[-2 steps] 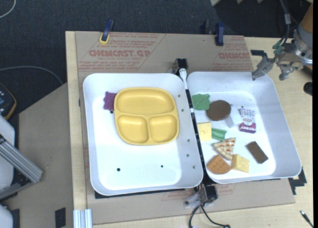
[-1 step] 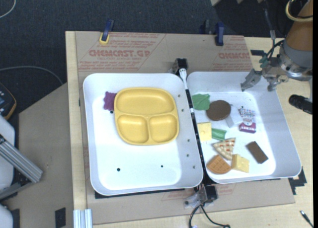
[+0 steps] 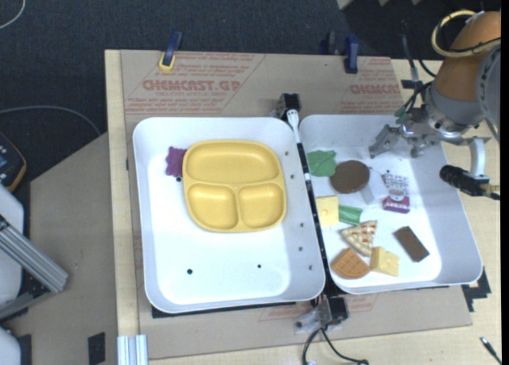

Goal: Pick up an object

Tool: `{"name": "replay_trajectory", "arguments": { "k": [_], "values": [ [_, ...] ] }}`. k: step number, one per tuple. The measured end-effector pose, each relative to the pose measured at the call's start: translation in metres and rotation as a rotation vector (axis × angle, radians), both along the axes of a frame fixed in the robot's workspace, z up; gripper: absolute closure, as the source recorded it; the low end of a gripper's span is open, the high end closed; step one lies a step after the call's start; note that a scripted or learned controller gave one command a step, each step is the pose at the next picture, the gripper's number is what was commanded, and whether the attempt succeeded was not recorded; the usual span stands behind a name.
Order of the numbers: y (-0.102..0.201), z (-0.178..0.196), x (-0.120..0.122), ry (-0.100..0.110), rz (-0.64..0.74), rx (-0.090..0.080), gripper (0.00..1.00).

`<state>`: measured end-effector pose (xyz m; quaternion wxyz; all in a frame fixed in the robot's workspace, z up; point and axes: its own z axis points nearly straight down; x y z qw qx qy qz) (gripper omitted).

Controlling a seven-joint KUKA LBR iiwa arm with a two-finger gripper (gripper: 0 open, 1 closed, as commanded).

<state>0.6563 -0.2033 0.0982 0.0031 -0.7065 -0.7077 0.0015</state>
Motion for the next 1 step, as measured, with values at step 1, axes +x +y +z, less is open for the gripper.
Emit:
{"name": "replay_trajectory", "arguments": {
  "k": [1],
  "values": [
    [0.0009, -0.0143, -0.0001, -0.003, 0.0, -0.001, 0.0]
  ]
}}
